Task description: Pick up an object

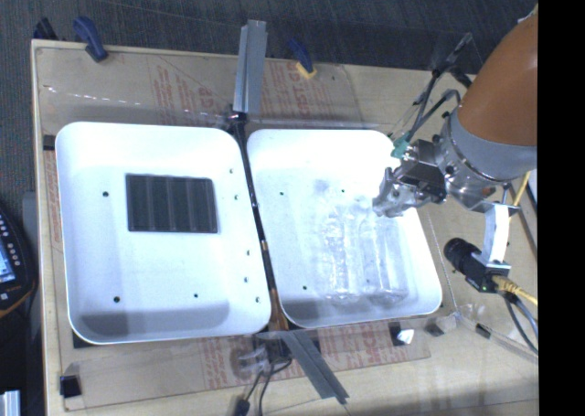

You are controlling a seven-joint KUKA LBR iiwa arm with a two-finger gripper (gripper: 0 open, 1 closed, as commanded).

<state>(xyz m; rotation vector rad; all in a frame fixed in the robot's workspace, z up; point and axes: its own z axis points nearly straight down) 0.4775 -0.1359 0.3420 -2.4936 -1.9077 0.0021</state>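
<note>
Hovering over the right bin [422,300], the hand [391,201] hides its grip; cannot tell.

End effector [395,197] above clear bottles [358,254]

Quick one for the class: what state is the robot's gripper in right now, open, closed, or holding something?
Gripper: cannot be told; it sits over the right bin, above clear plastic bottles.

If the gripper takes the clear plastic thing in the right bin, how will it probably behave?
The clear plastic thing looks thin and see-through, so it is probably light and may bend or crumple when squeezed. Its glossy, ridged surface could be slippery. It lies flat in the right bin, so it seems unlikely to roll.
</note>
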